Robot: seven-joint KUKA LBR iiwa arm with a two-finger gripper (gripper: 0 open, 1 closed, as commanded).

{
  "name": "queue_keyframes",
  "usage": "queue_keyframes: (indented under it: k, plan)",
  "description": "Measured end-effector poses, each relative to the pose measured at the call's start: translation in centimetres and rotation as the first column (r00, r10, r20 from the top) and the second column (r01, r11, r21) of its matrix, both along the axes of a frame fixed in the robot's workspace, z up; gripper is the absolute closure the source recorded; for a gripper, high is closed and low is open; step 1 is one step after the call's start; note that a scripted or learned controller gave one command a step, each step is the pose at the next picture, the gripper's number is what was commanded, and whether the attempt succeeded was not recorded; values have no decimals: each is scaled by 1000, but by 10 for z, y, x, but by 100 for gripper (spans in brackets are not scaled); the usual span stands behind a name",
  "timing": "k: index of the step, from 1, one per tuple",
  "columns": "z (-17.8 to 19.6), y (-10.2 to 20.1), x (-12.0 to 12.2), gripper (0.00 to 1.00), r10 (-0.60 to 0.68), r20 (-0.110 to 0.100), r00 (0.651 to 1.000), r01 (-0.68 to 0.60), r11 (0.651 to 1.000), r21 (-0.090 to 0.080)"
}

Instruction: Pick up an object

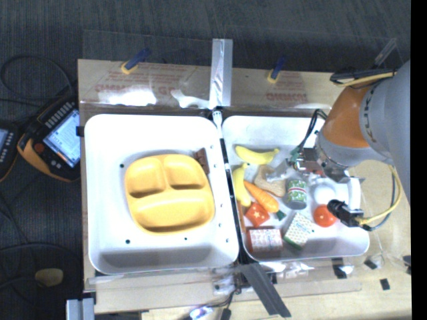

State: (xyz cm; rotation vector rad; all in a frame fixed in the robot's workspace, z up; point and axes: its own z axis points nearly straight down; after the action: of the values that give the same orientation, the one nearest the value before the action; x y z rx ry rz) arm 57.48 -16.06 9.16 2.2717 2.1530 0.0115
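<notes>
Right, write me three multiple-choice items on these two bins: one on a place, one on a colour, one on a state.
1. Where does the yellow divided tray lie?
A. in the left bin
B. in the right bin
C. on the floor

2. What colour is the carrot?
A. blue
B. orange
C. white

3. How does the green-labelled can stand?
A. hanging in mid-air
B. inside the tray
C. down in the right bin among the toy food

Key: 1 A, the tray fills the left bin. 2 B, it is plainly orange. 3 C, it sits by the carrot and the banana.
</notes>
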Motion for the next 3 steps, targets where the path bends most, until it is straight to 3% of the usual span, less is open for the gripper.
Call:
queue_keyframes:
  k: [1,2,3]
  plan:
    - [11,1,2,100,1,5,1000,-1,1000,2]
    - [10,1,1,0,1,2,1000,-1,1000,2]
    - [1,-41,-36,0,75,4,997,-75,997,0]
